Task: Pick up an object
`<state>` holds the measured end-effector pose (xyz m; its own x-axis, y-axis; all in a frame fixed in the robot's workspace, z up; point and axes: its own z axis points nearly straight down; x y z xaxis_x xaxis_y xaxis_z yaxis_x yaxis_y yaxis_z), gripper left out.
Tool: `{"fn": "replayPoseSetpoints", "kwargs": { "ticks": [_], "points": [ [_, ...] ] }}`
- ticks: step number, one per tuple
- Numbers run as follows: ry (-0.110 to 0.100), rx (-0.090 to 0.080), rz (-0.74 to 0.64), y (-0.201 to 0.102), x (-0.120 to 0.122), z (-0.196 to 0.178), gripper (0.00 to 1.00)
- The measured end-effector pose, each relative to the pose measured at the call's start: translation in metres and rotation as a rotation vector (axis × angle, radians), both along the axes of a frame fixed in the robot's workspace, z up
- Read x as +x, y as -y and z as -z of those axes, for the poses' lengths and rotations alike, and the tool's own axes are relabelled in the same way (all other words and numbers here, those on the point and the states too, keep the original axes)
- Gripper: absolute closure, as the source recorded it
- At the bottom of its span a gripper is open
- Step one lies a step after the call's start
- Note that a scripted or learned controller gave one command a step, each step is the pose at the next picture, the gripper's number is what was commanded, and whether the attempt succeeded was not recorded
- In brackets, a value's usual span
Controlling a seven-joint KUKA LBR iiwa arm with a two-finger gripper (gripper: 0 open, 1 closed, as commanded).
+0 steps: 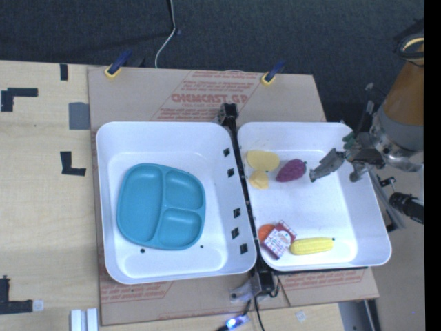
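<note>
The right bin (358, 205) holds a purple bunch of grapes (291, 170), a yellow toy fruit (262, 160) with a smaller yellow piece (260, 180) below it, a red-and-white packet (278, 241) and a yellow corn cob (311, 245). My gripper (335, 175) hangs over the bin's upper right part, just right of the grapes. It is open, with nothing between its fingers. One dark finger (325, 165) points left toward the grapes without touching them.
The left bin (110, 143) holds a blue divided plate (162, 205). A black divider (238, 185) runs between the bins. The grey arm with its orange band (403, 102) stands over the right bin's right rim.
</note>
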<state>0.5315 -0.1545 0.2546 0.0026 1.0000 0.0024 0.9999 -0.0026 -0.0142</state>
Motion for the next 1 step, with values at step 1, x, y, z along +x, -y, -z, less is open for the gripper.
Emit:
{"fn": "replayPoseSetpoints", "kwargs": {
  "ticks": [1],
  "points": [
    [0.012, -0.002, -0.004, -0.0006, 0.0024, -0.0068, 0.00]
  ]
}}
